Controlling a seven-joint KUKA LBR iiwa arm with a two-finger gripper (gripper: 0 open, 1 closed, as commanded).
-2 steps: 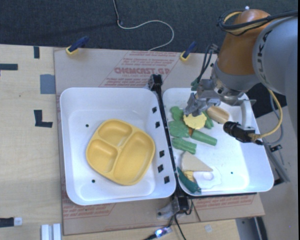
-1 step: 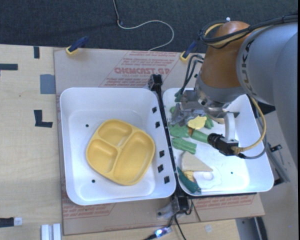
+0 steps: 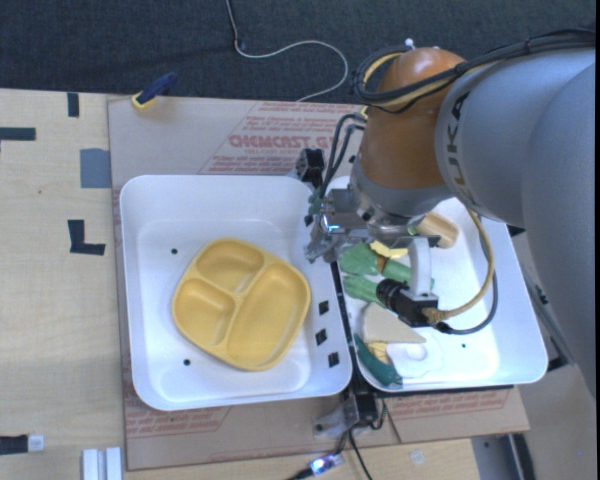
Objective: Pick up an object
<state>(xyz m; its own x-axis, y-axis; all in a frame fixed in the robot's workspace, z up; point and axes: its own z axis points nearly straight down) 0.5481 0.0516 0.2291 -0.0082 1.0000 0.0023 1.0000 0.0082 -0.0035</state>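
Note:
A yellow divided plate (image 3: 242,302) lies in the left bin (image 3: 145,268). In the right bin (image 3: 500,338) lies a pile of small items: a green piece (image 3: 362,262), a cream wedge (image 3: 392,326), a dark green piece (image 3: 378,366), a yellow bit (image 3: 392,266) and a tan piece (image 3: 440,228). The arm's orange band (image 3: 410,128) and wrist hang over the right bin's left part. My gripper (image 3: 370,253) reaches down into the pile, by the green piece; the wrist hides most of it.
A cardboard sheet (image 3: 210,138) lies under both bins. A blue and yellow clip (image 3: 154,89) sits at its far left corner. A white cable (image 3: 280,43) runs over the dark floor behind. Black cables loop off the wrist over the right bin.

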